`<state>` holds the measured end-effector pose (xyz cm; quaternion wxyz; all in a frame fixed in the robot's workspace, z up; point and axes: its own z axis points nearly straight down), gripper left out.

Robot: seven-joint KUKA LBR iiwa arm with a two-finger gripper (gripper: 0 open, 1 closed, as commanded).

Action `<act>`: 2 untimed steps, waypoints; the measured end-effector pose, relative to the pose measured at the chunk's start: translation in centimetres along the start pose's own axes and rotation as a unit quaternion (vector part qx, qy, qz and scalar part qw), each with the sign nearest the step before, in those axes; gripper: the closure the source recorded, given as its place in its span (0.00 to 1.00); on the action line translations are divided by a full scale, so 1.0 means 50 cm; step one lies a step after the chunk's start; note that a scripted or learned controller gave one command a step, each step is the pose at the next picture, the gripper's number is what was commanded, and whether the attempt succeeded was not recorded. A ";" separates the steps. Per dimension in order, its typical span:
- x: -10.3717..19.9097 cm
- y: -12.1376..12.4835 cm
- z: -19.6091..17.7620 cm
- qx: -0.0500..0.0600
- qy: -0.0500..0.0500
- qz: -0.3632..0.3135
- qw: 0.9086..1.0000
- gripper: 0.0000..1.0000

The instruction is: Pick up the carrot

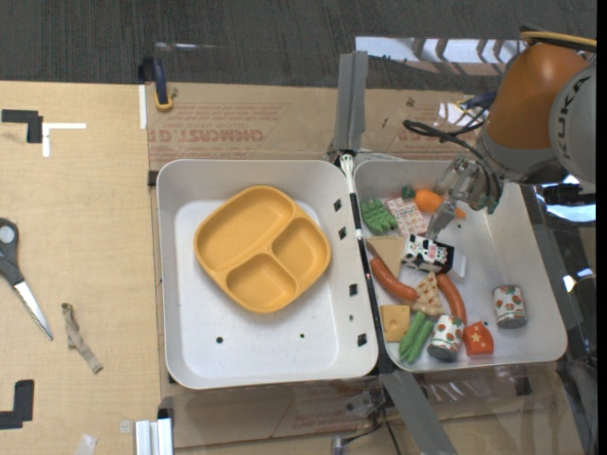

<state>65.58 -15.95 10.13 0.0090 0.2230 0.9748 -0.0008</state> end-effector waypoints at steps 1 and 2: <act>0.000 0.003 -0.015 -0.001 -0.001 -0.001 1.000 1.00; 0.123 0.038 -0.190 0.001 0.006 0.048 0.999 1.00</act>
